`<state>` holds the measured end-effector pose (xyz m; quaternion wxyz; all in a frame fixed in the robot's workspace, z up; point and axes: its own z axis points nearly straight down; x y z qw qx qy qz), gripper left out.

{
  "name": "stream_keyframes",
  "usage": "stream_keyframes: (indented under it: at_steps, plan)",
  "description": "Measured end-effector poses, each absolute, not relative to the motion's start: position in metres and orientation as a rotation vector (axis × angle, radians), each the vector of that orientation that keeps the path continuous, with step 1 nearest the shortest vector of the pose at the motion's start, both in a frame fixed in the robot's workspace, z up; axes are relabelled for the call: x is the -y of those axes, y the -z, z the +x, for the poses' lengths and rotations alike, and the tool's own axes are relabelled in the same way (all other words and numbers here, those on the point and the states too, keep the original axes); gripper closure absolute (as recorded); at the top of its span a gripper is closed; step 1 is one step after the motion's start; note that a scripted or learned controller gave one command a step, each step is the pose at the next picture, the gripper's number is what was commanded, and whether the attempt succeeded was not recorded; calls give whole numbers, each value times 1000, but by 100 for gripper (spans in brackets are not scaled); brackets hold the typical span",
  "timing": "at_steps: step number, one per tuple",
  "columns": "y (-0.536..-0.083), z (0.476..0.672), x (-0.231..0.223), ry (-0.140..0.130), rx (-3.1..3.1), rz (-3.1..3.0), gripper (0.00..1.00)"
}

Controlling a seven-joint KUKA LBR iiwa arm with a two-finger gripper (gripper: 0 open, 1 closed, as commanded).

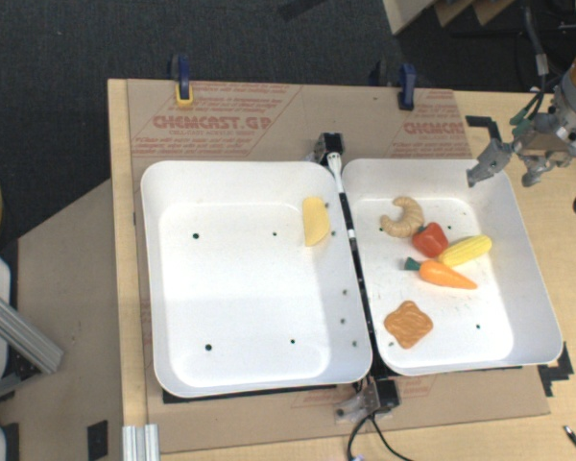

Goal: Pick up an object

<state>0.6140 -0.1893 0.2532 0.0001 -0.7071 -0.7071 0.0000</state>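
Your gripper (512, 164) hangs over the right bin's (528, 257) far right corner, fingers spread wide, holding nothing. Inside lie a carrot (445, 275), corn cob (466, 250), red pepper (428, 239), croissant (403, 216) and cookie (408, 324). A yellow slice (315, 223) sits in the left bin (173, 286). The brown board (269, 113) reads "CHEMCAST GP".

White bins (173, 286), pale yellow slice (315, 222), orange carrot (446, 276), yellow corn (466, 250), red pepper (428, 239), tan cookie (408, 324).
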Motion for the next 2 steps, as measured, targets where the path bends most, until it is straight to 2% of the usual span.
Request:
stream_keyframes:
  at_steps: [1,2]
  plan:
    - [-129,564,145,-10,2212,-2209,0]
    - [-81,591,106,-2,2223,-2213,0]
